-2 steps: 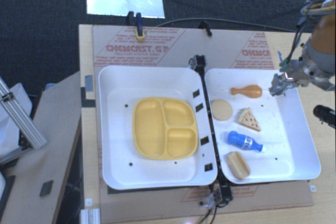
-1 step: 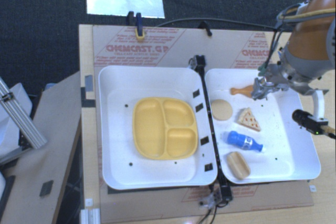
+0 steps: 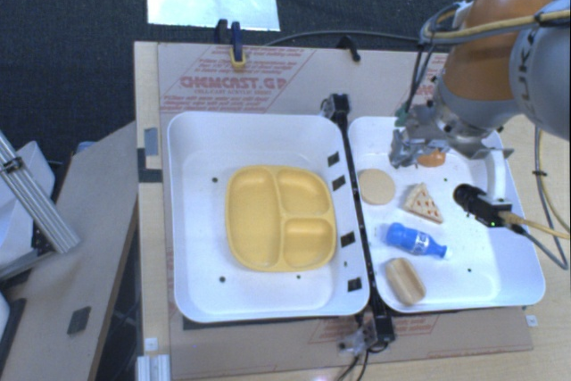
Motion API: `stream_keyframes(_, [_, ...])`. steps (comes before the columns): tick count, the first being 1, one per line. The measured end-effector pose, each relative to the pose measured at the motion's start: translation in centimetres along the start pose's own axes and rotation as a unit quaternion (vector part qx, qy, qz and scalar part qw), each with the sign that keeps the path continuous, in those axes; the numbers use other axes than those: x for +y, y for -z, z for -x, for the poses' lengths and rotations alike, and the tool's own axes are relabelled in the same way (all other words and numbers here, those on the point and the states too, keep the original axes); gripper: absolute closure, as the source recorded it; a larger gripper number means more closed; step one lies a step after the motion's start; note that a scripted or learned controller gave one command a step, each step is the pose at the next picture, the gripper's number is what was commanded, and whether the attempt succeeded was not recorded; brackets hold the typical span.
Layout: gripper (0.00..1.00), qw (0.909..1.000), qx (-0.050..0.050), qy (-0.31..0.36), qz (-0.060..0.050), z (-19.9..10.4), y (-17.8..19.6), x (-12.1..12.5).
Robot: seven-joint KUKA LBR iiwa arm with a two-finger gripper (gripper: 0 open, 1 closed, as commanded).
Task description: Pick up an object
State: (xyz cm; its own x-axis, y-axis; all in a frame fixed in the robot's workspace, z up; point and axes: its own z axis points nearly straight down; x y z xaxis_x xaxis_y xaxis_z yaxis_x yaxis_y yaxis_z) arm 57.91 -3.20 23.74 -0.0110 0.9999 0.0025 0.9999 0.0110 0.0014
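My gripper (image 3: 406,152) hangs low over the back of the right bin (image 3: 513,268). An orange piece (image 3: 434,159) lies just to its right, partly hidden by the gripper, and I cannot tell if they touch. In front of the gripper lie a round tan cookie (image 3: 376,186), a pizza slice (image 3: 424,202), a blue bottle (image 3: 415,240) on its side and a hot dog bun (image 3: 405,279).
The left bin (image 3: 192,192) holds a yellow divided tray (image 3: 279,217). A black divider (image 3: 348,201) runs between the bins. A black part with a yellow cable (image 3: 479,203) reaches over the right bin's right side. The arm (image 3: 500,58) looms above the back right.
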Motion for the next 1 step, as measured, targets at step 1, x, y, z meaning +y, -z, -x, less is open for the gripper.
stream_keyframes(1, [1.0,1.0,-0.001,-0.001,0.0,-4.95,-1.04,1.02])
